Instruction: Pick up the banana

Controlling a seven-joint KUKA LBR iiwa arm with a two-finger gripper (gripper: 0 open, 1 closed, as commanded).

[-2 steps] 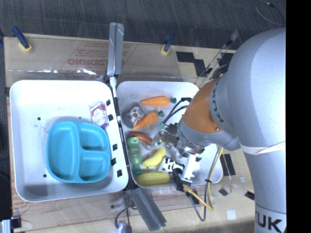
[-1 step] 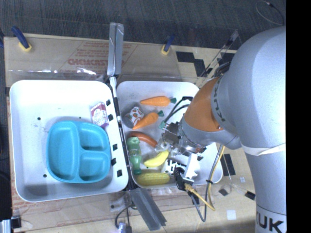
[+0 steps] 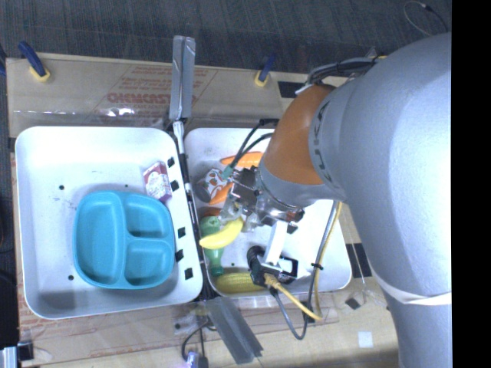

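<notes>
The banana [image 3: 221,238] lay in the right bin [image 3: 334,276], close against the divider [image 3: 186,205] between the two bins, its long axis slanting up and away from that divider. The gripper [image 3: 239,211] hung over its upper end, on the side farther from the divider. Whether it had closed on the banana could not be told.

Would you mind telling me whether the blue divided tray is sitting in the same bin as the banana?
No, the blue divided tray lies in the left bin, while the banana is in the right bin.
</notes>
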